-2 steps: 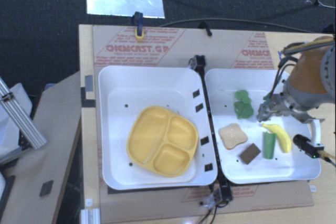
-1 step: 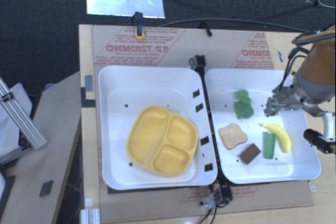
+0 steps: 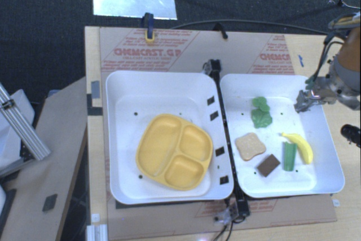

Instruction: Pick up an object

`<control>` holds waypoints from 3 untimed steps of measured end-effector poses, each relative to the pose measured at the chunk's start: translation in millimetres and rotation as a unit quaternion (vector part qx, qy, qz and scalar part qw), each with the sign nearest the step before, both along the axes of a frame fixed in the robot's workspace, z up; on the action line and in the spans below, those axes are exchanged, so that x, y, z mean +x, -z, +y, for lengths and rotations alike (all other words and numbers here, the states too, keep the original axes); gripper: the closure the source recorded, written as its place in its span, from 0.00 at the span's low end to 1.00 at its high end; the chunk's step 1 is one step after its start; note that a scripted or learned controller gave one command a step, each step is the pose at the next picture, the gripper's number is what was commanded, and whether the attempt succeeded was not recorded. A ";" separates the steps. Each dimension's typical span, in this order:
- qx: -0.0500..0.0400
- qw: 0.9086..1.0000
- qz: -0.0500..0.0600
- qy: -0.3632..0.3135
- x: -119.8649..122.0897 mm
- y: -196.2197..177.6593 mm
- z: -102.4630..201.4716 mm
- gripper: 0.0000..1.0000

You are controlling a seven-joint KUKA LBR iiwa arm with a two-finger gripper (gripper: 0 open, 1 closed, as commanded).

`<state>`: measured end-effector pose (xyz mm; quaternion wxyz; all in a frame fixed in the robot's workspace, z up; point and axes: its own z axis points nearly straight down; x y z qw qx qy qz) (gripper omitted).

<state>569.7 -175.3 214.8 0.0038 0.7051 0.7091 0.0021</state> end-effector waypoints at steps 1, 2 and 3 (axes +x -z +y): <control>0.000 1.000 0.000 0.000 1.8 -54.6 -0.4 1.00; 0.001 1.000 0.002 -0.002 17.9 -54.0 51.1 1.00; 0.002 1.000 0.003 -0.002 22.0 -35.4 106.2 1.00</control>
